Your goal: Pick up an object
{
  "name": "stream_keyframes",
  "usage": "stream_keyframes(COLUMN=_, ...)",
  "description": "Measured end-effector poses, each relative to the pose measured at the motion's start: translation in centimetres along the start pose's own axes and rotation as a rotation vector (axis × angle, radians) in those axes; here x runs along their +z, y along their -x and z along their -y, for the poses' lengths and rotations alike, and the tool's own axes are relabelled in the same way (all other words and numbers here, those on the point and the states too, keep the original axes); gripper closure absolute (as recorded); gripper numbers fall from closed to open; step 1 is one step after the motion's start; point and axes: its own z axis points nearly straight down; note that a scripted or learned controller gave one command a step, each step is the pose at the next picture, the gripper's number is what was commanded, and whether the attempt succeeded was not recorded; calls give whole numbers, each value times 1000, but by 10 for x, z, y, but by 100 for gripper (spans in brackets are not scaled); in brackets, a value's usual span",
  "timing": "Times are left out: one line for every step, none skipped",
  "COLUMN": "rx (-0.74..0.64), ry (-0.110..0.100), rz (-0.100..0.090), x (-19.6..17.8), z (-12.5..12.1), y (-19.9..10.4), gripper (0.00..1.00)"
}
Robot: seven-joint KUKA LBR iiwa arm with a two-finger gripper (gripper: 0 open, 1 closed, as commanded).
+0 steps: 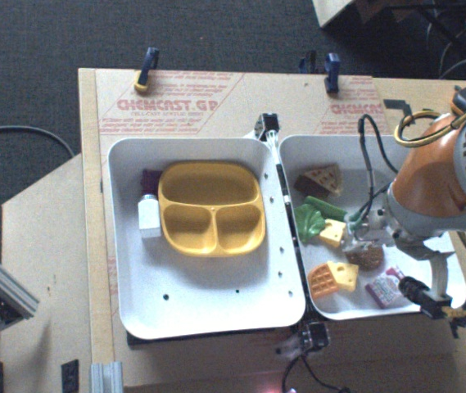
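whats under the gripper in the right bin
The gripper hangs over a brown round item in the right bin, beside a yellow cheese-like piece and a green toy. The arm covers part of the brown item, so its full shape cannot be seen.

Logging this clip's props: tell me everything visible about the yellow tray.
The yellow tray is a rounded-rectangle divided plate, apparently matte plastic, with three compartments: one long one along the far side and two smaller ones nearer the camera. It lies flat and upright in the left bin, toward its far half. Nothing sits in it. A small white bottle lies against its left edge, and a dark purple object sits by its far-left corner.
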Motion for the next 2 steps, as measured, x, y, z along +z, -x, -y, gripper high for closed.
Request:
stream_keyframes(rx=-5, ry=-2, rz=-4, x=-62, z=-6, y=-3, gripper=100)
stream_keyframes(rx=-5, ry=-1, rz=-4, x=-126, z=-11, y=-3, gripper=100)
